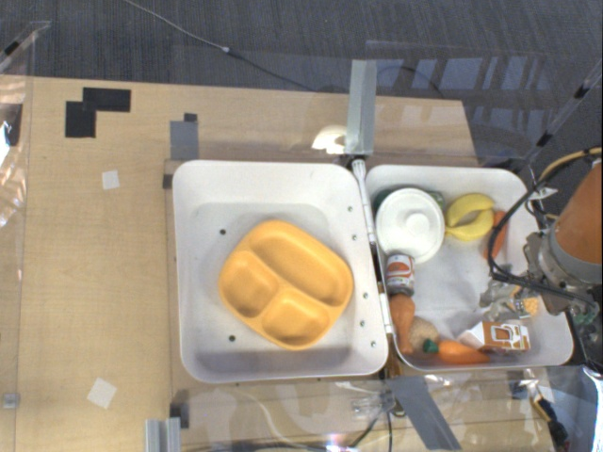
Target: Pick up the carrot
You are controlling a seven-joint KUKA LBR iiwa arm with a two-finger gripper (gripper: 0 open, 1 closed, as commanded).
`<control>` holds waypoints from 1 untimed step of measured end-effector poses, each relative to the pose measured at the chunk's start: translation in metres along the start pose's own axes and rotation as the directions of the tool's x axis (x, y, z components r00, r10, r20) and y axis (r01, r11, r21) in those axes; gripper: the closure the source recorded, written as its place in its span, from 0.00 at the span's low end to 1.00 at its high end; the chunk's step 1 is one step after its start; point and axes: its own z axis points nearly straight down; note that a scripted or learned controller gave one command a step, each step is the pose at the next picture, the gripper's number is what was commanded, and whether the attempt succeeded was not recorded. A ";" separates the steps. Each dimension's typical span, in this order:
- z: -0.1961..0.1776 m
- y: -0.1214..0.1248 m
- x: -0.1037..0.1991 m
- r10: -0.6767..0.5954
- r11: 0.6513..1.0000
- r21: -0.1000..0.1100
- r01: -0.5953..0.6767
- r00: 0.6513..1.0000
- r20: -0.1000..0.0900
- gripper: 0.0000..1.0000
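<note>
Because the carrot [459, 351] lies in the right bin's [558, 351] front corner, touching a sausage [404, 314] and box [507, 335], we risk grabbing neighbours; the gripper's [513, 295] state we cannot tell.

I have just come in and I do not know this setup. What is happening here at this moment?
A grey robot arm reaches in from the right over the right bin, which holds food items. The carrot lies near the bin's front edge, not yet picked up. Its gripper hangs above the bin, beside a small carton. The left bin holds a yellow divided plate.
</note>
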 end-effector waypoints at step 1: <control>0.000 0.016 -0.015 -0.036 0.999 -0.003 0.036 0.999 0.001 1.00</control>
